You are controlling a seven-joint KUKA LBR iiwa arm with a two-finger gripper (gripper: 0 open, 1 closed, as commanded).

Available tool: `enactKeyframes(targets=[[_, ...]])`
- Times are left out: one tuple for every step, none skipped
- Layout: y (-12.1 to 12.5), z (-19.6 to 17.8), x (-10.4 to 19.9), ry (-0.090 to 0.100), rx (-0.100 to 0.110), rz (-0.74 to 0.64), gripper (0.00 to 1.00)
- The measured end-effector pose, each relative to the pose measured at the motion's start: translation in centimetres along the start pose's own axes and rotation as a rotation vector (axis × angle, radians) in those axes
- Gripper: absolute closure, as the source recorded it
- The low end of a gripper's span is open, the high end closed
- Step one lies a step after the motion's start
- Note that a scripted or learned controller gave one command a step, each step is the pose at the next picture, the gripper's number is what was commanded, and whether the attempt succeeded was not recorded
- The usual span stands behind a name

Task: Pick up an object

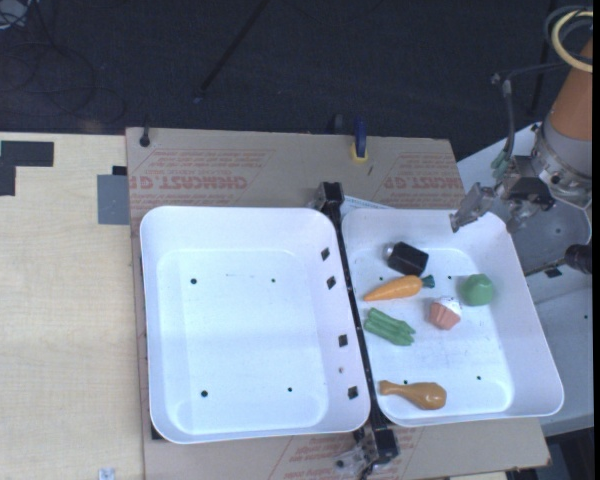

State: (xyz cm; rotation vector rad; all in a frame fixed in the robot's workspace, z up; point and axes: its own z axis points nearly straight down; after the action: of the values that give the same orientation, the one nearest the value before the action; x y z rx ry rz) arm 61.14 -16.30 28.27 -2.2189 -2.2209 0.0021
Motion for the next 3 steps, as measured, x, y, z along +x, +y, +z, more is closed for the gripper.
enactKeyframes(targets=[[0.0,-1.0,0.0,0.000,0.001,-0.002,1.00],[-2.2,5.6,8.5,0.005,0.009,-0.006,1.00],[3.6,-4.2,14.5,0.000,-0.014,-0.007,1.00]])
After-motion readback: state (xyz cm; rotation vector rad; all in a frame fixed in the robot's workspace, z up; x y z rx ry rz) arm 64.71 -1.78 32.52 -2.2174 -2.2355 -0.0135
